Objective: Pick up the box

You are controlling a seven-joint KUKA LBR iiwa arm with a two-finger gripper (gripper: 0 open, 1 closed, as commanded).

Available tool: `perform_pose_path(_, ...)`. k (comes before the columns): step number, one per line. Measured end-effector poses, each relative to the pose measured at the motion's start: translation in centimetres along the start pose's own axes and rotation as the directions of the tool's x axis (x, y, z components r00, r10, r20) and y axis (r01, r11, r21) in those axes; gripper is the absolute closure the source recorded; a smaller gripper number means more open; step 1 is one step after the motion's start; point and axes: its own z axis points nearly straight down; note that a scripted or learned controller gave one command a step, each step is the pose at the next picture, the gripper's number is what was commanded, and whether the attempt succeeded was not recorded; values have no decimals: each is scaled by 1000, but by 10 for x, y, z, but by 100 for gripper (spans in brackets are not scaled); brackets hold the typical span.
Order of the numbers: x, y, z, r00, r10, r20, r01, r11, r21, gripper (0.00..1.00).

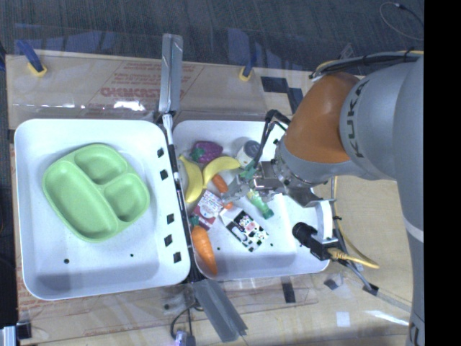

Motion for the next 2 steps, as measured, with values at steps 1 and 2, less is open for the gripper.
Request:
perform_pose_path(1,-57,-39,-129,1000,6,2,-6,1000,-6,0)
perform_pose_path(2,-56,-38,-139,1000,0,3,0,1000,-5,100)
